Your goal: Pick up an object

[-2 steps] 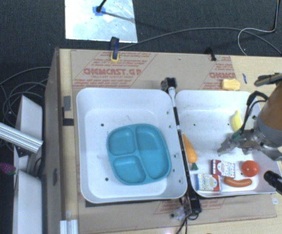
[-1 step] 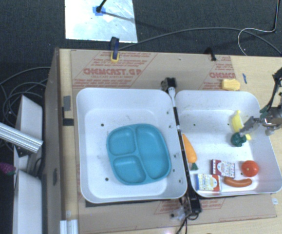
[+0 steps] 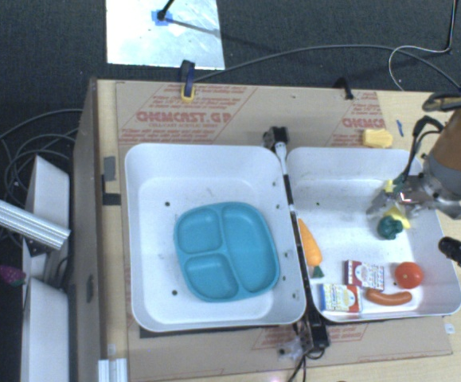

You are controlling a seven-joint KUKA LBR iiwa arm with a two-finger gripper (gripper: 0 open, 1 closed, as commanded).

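My gripper [image 3: 395,203] hangs low at the right side of the right bin [image 3: 334,193], on the grey arm [image 3: 459,153] that comes in from the right. Just below it lies a dark green lump [image 3: 389,228], with a small yellow piece [image 3: 404,220] touching it. Whether the gripper touches either one is unclear. Further down the same bin are an orange carrot [image 3: 310,243] against the left wall, a red and white carton [image 3: 363,274], a second small carton [image 3: 340,298], a red tomato [image 3: 408,274] and a reddish sausage [image 3: 388,297].
The left bin [image 3: 138,213] holds a blue divided plate [image 3: 226,250]. A yellow block [image 3: 377,138] lies on the cardboard behind the right bin. Cables run across the floor at the back and left.
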